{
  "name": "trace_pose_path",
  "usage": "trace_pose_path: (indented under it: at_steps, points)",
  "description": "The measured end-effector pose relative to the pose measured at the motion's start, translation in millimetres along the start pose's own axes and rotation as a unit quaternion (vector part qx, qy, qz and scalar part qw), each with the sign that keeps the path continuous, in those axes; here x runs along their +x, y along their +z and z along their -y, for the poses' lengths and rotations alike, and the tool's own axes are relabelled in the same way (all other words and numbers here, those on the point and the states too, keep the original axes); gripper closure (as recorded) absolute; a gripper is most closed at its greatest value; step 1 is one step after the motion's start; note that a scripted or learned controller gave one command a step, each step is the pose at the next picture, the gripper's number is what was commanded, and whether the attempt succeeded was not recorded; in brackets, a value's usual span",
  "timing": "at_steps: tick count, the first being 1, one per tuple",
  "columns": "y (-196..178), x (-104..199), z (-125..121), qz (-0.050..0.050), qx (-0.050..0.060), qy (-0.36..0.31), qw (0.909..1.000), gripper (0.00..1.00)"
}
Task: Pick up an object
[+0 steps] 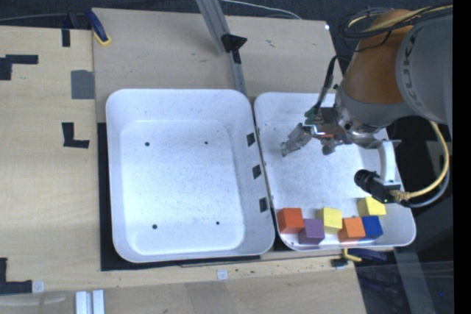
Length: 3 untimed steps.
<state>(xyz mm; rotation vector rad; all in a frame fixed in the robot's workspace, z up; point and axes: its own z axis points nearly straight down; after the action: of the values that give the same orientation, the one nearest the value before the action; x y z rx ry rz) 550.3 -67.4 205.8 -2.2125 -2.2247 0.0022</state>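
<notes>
Two shallow white bins sit side by side on the table [176, 62], and we see the arm [390, 77] reaching in from the right over the right bin [294, 110]. Its tool [294, 145] hangs above the upper middle of that bin, over bare floor, well apart from the blocks. We can make out one grey finger [292, 144] pointing down and to the left, but we cannot tell whether the tool's fingers stand apart or together, and we see nothing gripped between them.

The blocks lie clustered along the near edge of the right bin. From left to right we count an orange block [291, 219], a purple block [313, 230] just beside it, a yellow block [333, 218], a second orange block [353, 229] touching a blue block [372, 226], and another yellow block [372, 206] just behind those two.

A black cable end [370, 184] with a yellow hose hangs off the arm above the rightmost blocks. The left bin [125, 158] lies to the left of the tool, its rim touching the right bin's rim
</notes>
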Motion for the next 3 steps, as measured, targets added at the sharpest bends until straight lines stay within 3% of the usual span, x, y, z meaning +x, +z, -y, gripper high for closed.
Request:
trace_pose_path:
  at_steps: [1, 2, 3]
  points:
    - [15.3, 52.1, -10.7, 0.000, 0.000, 0.000, 1.0000, 0.00]
    - [-34.1, 62.6, -28.5, 0.001, -0.004, 0.001, 1.0000, 0.00]
    - [-29.1, 40.9, -23.2, 0.002, -0.001, 0.003, 1.0000, 0.00]
